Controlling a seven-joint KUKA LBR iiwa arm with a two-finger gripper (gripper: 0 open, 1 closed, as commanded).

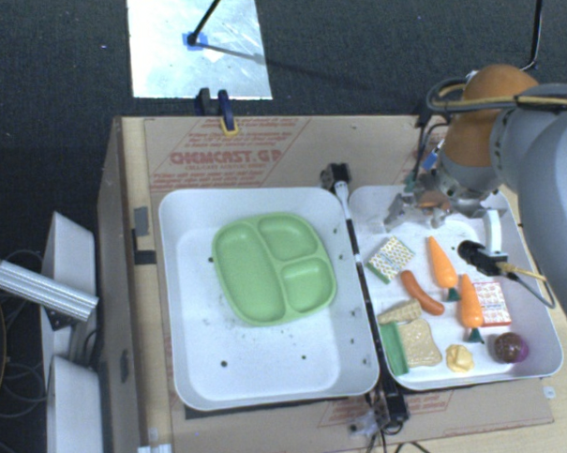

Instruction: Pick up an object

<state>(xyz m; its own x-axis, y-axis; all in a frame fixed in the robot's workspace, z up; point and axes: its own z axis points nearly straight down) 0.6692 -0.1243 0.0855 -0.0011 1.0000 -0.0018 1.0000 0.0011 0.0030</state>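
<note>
My gripper [416,208] hangs over the back part of the right bin [542,336], with the grey arm reaching in from the right. Just in front of it lie a dotted white square [391,256] and an orange carrot [442,263]. Further forward are a red sausage [421,292], a second carrot [470,302], a pink-and-white card [494,304], a cracker [400,311], a slice of toast [421,342], a green strip [392,348], a yellow lump [459,357] and a dark purple ball [507,347]. I see nothing between the fingers.
The left bin [200,365] holds a green divided plate [274,267]. A ridge [357,265] separates the two bins. The bench's cardboard top [233,153] lies behind them, with a blue clamp [224,109] at its back edge.
</note>
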